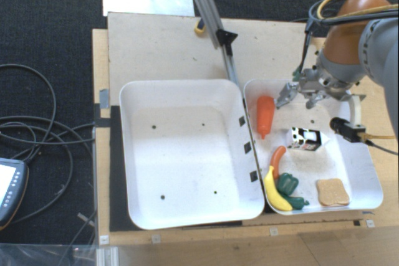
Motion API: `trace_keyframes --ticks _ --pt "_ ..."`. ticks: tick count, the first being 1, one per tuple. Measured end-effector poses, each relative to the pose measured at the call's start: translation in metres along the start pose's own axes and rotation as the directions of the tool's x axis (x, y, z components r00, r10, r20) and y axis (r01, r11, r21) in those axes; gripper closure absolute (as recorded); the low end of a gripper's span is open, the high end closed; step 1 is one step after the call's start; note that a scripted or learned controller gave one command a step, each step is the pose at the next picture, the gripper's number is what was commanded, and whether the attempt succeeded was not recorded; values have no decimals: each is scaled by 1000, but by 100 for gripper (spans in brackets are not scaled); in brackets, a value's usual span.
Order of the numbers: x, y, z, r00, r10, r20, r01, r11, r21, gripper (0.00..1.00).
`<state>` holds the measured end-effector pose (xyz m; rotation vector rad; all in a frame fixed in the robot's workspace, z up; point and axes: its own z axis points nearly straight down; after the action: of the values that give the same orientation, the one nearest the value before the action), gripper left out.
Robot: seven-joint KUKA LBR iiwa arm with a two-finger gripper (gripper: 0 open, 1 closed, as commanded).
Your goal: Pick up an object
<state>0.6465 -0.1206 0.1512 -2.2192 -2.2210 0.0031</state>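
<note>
The right bin (369, 179) holds several toys. An orange carrot (265, 115) lies by its left wall, and a black-and-white cow figure (305, 139) stands in the middle. Toward the front are a small red chili (278, 154), a yellow banana (274, 189), a green pepper (288, 184) and a slice of bread (331, 192). My gripper (300, 96) hangs over the far end of this bin, to the right of the carrot's top and beyond the cow. Its fingers (285, 97) are spread open with nothing between them.
The left bin (126, 134) sits beside the right one, with a divider wall between them. A grey slanted pole (206, 3) crosses the bench from the top down to the bins' shared corner. Cables and a tablet (9, 187) lie on the floor at the left.
</note>
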Motion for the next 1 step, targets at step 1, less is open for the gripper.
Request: trace_keyframes --ticks 1 --pt "0 2 -14 1000 0 1 0 1000 -8 100"
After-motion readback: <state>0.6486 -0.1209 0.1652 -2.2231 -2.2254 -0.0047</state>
